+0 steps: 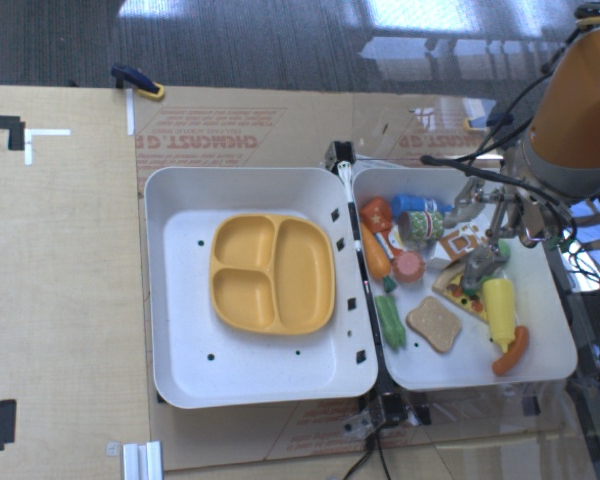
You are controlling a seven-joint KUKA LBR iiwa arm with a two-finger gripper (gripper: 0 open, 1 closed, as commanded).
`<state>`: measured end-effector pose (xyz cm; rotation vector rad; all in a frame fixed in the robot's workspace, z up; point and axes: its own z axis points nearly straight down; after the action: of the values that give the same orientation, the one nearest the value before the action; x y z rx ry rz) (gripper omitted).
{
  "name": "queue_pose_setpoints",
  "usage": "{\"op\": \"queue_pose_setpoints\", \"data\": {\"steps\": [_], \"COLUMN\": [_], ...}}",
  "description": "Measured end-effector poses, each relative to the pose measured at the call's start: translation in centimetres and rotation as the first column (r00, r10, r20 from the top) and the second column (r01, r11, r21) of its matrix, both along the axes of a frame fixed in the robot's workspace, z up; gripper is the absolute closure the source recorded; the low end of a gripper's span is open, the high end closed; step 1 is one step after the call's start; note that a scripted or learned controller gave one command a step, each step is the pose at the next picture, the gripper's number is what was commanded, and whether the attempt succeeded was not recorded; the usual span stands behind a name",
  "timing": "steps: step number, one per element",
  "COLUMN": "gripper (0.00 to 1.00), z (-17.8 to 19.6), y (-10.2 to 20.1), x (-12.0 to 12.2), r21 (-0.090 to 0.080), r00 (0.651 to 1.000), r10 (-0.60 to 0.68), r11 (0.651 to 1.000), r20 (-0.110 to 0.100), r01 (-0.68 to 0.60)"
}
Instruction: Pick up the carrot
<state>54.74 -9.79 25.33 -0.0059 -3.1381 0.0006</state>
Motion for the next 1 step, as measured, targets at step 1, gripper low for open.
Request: {"op": "queue_pose_setpoints", "data": {"steps": [1], "gripper": [0.00], "z": [6.06], "y": [-2.71], "x": [-6.64], "r21": [0.000], "r00": [0.996], "r10": [-0.090], "r11": [0.996], "r20": [0.003], "r01": [0.090]}}
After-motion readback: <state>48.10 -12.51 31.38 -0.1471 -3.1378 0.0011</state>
